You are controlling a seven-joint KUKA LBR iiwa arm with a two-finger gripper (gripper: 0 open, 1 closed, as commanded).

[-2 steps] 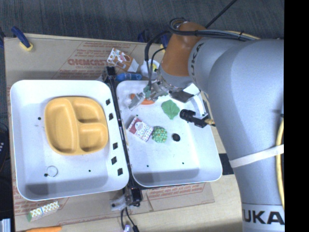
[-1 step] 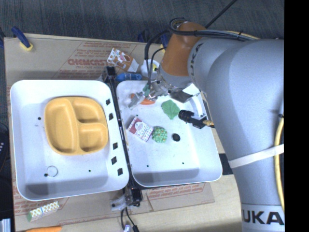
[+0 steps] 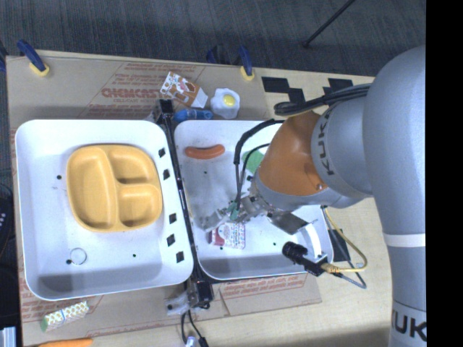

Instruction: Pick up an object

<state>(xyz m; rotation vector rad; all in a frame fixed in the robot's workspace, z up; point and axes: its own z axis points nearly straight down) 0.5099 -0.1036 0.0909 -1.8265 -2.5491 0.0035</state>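
Note:
My gripper (image 3: 235, 209) is low inside the right bin (image 3: 217, 266), near its middle, under the orange wrist band. Just below it lies a small red-and-white packet (image 3: 230, 235). A crumpled clear wrapper (image 3: 208, 217) sits to the gripper's left. A toy hot dog (image 3: 205, 151) lies at the bin's far edge. A green object (image 3: 252, 159) pokes out from behind the arm, mostly hidden. Nothing is visibly held in the gripper.
The left bin (image 3: 36, 194) holds a yellow divided tray (image 3: 114, 186) and a small clear ring (image 3: 77, 256). Beyond the bins lie a snack packet (image 3: 178, 87), a blue item (image 3: 192, 114) and a yellow-white toy (image 3: 226, 102). A candy wrapper (image 3: 65, 314) lies at the front left.

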